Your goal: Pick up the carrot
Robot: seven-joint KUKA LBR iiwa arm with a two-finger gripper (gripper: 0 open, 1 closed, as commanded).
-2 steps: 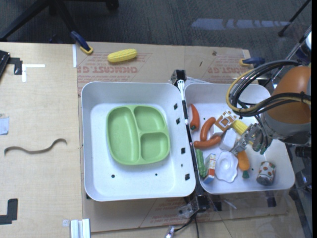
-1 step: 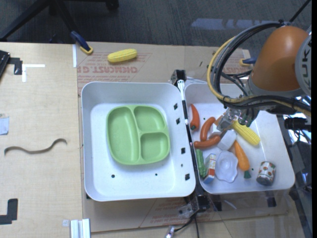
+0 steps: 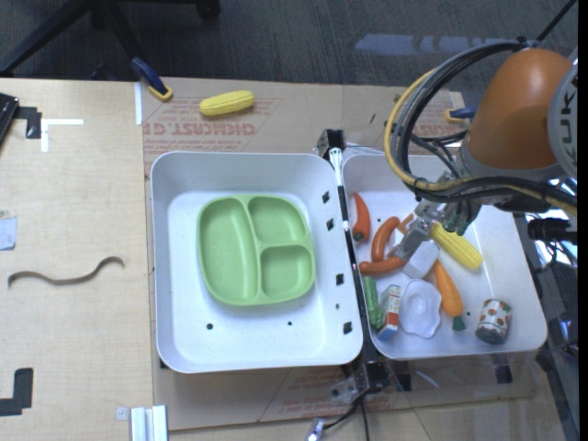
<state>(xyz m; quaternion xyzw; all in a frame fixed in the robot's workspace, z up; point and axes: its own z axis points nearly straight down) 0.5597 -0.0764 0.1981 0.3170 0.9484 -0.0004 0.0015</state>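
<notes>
The carrot (image 3: 448,288) is a short orange cone with a dark green tip, lying in the right bin (image 3: 519,338) toward its front right. My gripper (image 3: 414,236) hangs low over the middle of that bin, up and to the left of the carrot and apart from it. It is just left of a yellow corn cob (image 3: 458,247) and right of a curved orange sausage-like piece (image 3: 382,238). The arm's orange band (image 3: 514,108) and looping cables cover the bin's far right part.
The right bin also holds a red-orange chili (image 3: 361,217), another orange piece (image 3: 381,266), a white cup (image 3: 419,307), a small carton (image 3: 390,307), a green item (image 3: 370,301) and a printed can (image 3: 493,321). The left bin (image 3: 175,338) bears a green divided plate (image 3: 257,248). A second corn cob (image 3: 226,104) lies behind it.
</notes>
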